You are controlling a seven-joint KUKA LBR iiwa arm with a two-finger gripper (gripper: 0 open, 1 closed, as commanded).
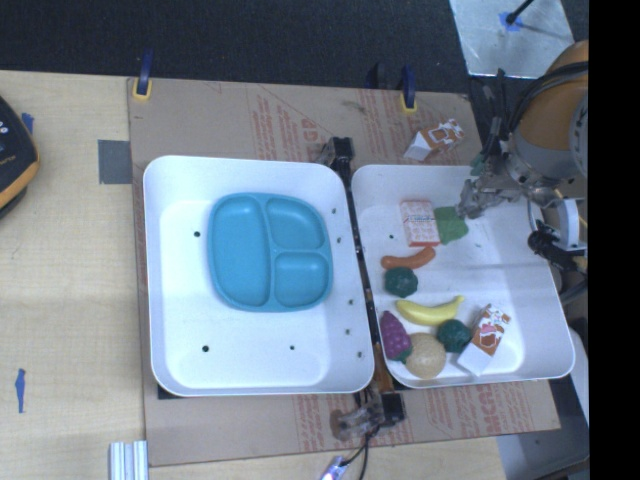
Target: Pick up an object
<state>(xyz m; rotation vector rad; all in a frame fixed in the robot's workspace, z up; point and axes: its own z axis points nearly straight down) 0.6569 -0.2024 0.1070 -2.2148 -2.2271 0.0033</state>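
Note:
The right bin holds several toy foods. Among them are a pink packet, a flat green piece, an orange chili, a dark green broccoli and a yellow banana. Along the front lie a purple eggplant, a beige ball, another dark green item and a red-and-white carton. My gripper hangs low at the bin's back, just up and right of the green piece and close to it. I see nothing held in it.
The left bin carries a blue divided plate. A small carton lies on the cardboard behind the right bin. Clamps hold the cardboard's far edge. The arm's orange band sits at the right.

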